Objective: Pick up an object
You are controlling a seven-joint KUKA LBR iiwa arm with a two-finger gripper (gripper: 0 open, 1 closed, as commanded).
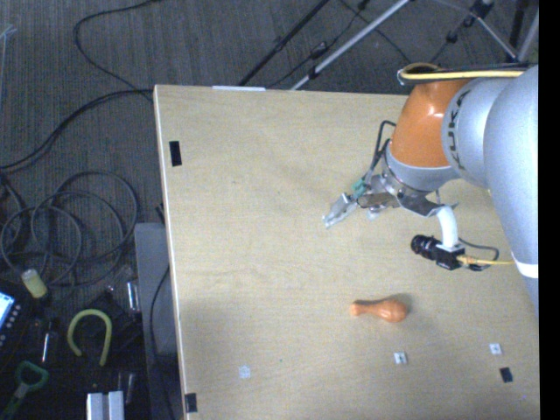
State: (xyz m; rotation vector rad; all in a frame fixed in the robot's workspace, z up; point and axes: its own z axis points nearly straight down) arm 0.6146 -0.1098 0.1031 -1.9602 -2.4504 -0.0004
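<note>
An orange, pear-shaped object (381, 310) lies on its side on the tan bench top (254, 261), towards the front right, its narrow end pointing left. My gripper (338, 210) hangs over the middle of the bench, pointing left, above and a little left of the orange object and well apart from it. Nothing shows in the gripper. The grey arm with its orange band (429, 138) comes in from the right and hides the bench behind it.
A small black part on a yellow cable (437, 250) hangs below the wrist, between the gripper and the orange object. Small tags (400, 357) and black marks (175, 153) dot the bench. Cables and tools (79, 234) lie on the floor beyond the left edge.
</note>
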